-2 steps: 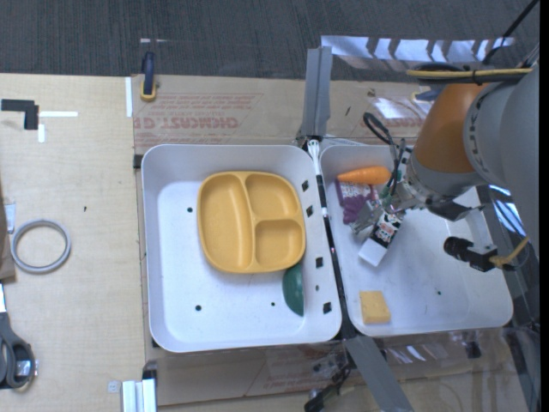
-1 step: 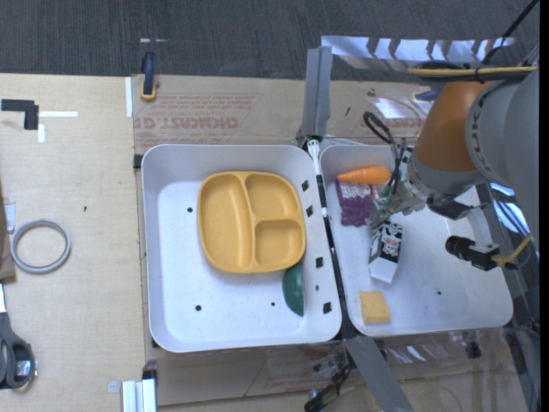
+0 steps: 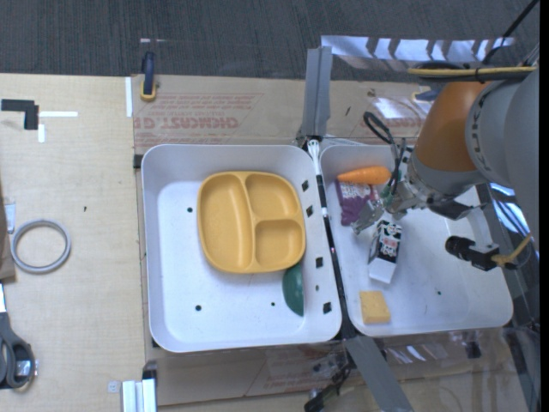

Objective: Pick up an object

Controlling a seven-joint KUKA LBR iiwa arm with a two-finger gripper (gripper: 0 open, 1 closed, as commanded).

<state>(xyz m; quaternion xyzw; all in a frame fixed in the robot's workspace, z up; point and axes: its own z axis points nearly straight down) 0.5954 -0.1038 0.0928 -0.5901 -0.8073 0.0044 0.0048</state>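
Note:
In the right bin [image 3: 480, 303] lie an orange carrot [image 3: 364, 175], a purple packet [image 3: 350, 201], a small white carton with black print [image 3: 386, 249] and a yellow sponge block [image 3: 374, 307]. My gripper [image 3: 377, 216] is low in this bin, at the right edge of the purple packet and just above the top of the carton. The grey arm with its orange band [image 3: 450, 127] comes in from the upper right and hides part of the bin's back. Nothing is seen lifted off the bin floor.
The left bin [image 3: 171, 299] holds a yellow divided plate [image 3: 250, 221] and a dark green object [image 3: 293, 288] by its lower right edge. A grey divider [image 3: 316, 93] rises between the bins at the back. A tape ring [image 3: 39, 245] lies on the bench at left.

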